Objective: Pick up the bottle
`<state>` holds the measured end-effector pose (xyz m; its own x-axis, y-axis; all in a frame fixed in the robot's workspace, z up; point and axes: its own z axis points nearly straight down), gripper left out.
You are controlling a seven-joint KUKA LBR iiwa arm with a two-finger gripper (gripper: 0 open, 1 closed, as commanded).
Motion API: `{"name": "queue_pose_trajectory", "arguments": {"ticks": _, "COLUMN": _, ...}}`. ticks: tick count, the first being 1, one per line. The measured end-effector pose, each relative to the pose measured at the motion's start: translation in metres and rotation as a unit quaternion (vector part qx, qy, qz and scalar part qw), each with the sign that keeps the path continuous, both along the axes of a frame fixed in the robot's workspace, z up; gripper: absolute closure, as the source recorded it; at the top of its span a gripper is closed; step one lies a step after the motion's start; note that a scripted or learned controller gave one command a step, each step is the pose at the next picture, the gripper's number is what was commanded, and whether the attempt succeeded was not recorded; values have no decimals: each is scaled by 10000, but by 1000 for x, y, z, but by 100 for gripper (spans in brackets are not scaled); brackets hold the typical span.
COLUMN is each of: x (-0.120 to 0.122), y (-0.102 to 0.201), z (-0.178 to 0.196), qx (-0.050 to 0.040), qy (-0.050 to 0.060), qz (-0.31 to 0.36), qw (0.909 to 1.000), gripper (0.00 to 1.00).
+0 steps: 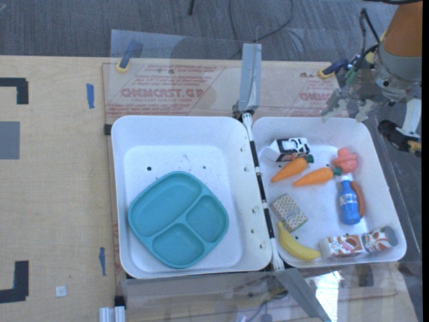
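Note:
The bottle [348, 202], blue with a white cap, lies in the right bin [385, 180] near its right side, cap pointing to the far rim. A reddish sausage-like piece lies against its right flank. My gripper [347, 107] hangs over the right bin's far rim, well beyond the bottle and above it. Its fingers stand open with nothing between them. The orange band of the arm [405, 25] is at the top right.
Around the bottle lie a pink-red toy [346, 158], two carrots [313, 177], a black-and-white carton [289, 146], a patterned block [289, 211], a banana [297, 245] and a brown-white carton [355, 244]. A teal divided plate [177, 219] sits in the left bin [134, 139].

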<state>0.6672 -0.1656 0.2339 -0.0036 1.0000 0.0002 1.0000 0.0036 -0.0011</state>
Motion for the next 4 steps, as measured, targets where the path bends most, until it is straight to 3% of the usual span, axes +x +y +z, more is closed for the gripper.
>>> {"name": "queue_pose_trajectory", "arguments": {"ticks": 1, "x": -93, "y": -56, "z": -117, "qx": 21, "qy": 8, "qz": 118, "qw": 9999, "gripper": 0}}
{"name": "queue_pose_trajectory", "arguments": {"ticks": 2, "x": -166, "y": -48, "z": -144, "qx": 63, "qy": -58, "qz": -498, "qw": 9987, "gripper": 0}}
{"name": "queue_pose_trajectory", "arguments": {"ticks": 3, "x": -166, "y": -51, "z": -134, "qx": 30, "qy": -72, "qz": -521, "qw": 9986, "gripper": 100}}
{"name": "queue_pose_trajectory", "arguments": {"ticks": 4, "x": -148, "y": 4, "z": -34, "qx": -5, "qy": -7, "qz": -579, "qw": 9983, "gripper": 100}}
